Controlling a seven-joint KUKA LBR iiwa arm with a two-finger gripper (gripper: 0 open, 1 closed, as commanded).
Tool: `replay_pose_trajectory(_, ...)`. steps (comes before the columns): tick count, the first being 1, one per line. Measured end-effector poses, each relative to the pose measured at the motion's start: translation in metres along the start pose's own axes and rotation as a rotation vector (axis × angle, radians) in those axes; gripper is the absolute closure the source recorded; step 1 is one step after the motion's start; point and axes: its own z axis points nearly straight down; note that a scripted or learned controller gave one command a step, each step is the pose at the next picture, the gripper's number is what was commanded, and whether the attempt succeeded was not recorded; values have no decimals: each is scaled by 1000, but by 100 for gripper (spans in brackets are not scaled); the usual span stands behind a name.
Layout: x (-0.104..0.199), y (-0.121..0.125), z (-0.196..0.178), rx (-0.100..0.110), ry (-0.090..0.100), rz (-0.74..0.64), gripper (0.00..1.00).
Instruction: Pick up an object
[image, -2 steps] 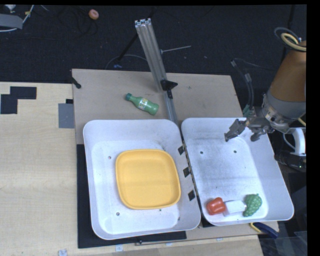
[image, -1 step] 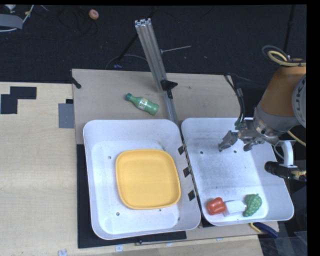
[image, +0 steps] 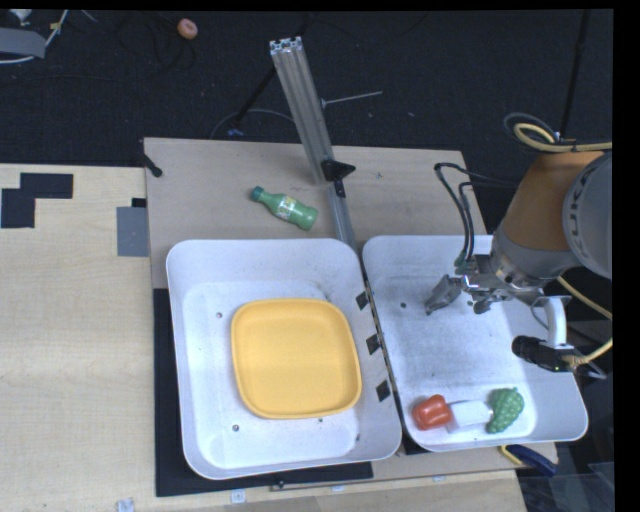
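Red pepper (image: 431, 411), white block (image: 468, 413), green broccoli (image: 506, 409): touching row, right bin's (image: 420, 260) near edge.

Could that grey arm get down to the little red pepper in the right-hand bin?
Probably yes. The small red pepper lies uncovered at the near edge of the shallow white right bin, beside a white block and a green broccoli-like piece. The gripper hangs over the same bin with bare floor between.

The claw (image: 462, 298) hangs open over the right bin (image: 420, 340), apart from the red pepper (image: 431, 411) and broccoli (image: 506, 409).
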Motion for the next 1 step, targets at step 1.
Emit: replay_pose_trajectory(1, 1, 0, 36, -1, 0, 0, 0)
